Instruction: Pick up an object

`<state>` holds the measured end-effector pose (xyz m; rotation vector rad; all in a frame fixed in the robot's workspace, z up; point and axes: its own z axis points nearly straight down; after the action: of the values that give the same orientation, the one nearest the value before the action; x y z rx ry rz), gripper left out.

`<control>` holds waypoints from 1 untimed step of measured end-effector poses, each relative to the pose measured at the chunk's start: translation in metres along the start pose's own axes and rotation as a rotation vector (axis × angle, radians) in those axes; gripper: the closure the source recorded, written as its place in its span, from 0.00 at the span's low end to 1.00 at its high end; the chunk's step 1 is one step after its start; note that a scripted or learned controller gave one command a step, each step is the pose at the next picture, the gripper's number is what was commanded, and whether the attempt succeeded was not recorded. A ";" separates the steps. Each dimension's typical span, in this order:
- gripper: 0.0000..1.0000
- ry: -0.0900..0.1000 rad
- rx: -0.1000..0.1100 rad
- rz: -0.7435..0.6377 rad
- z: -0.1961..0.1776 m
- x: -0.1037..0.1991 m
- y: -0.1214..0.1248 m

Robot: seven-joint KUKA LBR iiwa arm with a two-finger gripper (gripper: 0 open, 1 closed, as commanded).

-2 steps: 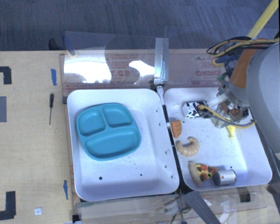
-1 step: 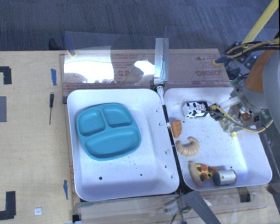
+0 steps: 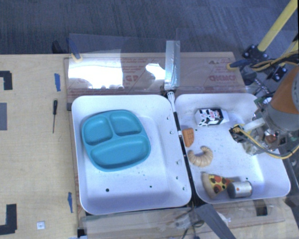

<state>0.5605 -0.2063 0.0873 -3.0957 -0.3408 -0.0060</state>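
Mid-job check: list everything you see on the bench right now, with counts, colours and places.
left bin: 1, white, left of the pair
right bin: 1, white, right of the pair
divided plate: 1, blue, in left bin
carton: 1, black and white, right bin, far side
flat snack: 1, orange, right bin, by its left wall
croissant: 1, tan, right bin, middle
pizza slice: 1, yellow and red, right bin, near side
can: 1, silver, beside pizza slice
screwdriver: 1, black, bench left of bins
arm: 1, grey with orange band, right
hand: 1, over right bin's right side

Overhead (slanted), above both bins
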 end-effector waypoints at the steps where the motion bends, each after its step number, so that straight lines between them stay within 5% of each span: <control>1: 1.00 0.000 -0.025 -0.012 0.003 0.077 -0.077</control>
<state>0.6194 -0.1143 0.0872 -3.1179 -0.3627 -0.0098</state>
